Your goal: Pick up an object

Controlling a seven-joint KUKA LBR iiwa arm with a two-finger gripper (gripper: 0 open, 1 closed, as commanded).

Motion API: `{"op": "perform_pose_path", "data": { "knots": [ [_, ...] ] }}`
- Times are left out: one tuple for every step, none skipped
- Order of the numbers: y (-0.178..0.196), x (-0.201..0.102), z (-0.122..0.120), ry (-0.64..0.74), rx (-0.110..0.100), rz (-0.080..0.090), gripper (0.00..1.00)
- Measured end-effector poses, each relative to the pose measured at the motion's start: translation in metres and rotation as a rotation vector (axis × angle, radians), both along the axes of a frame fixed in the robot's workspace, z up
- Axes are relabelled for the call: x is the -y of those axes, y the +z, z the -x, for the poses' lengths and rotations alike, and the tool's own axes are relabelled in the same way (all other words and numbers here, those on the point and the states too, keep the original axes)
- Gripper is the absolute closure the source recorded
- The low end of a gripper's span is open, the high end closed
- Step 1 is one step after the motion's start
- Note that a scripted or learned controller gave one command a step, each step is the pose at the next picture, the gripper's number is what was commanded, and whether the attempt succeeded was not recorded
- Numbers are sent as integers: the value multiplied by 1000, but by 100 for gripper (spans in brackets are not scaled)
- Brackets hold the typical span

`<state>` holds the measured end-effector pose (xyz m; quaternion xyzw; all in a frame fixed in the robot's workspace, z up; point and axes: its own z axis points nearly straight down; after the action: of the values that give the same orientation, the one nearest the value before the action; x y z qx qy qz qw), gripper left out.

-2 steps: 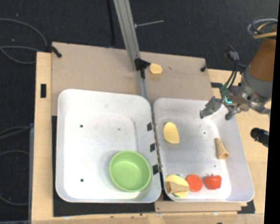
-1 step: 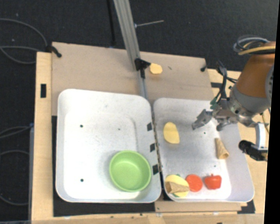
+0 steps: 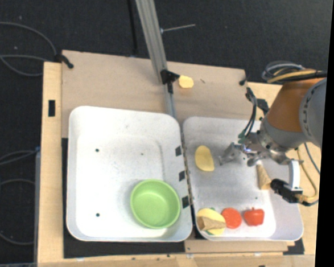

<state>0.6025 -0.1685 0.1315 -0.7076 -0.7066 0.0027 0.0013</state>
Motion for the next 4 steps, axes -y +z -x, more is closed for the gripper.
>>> {"op": "perform_pose_path", "data": {
  "knots": [
    [-32, 2, 1, -1, 3, 1, 0],
    [-19, 2, -1, -5, 10, 0, 100],
    [27, 7, -7, -2, 12, -1, 100],
    [84, 14, 0, -3, 13, 0, 100]
  ]
}}
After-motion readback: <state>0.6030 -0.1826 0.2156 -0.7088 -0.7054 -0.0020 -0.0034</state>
